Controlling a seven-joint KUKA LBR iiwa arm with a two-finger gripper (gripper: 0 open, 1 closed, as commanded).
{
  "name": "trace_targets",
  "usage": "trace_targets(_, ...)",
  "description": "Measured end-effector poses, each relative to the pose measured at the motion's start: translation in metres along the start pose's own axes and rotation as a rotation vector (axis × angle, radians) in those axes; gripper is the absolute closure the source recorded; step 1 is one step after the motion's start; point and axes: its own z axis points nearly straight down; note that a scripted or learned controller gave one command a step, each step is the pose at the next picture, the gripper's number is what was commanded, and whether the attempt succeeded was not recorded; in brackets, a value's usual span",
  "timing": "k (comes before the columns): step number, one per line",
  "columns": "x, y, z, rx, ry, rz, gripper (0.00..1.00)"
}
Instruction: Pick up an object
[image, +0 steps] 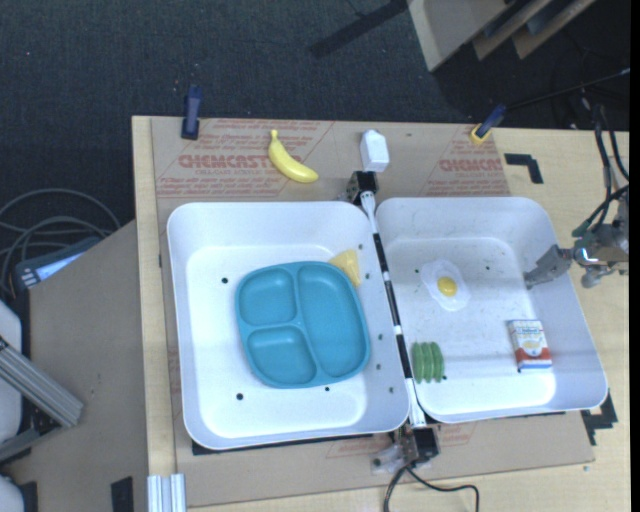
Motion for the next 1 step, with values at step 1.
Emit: trace_targets(1,0.0855,0.0313,0.0696,0.002,0.003,-0.002,0.00)
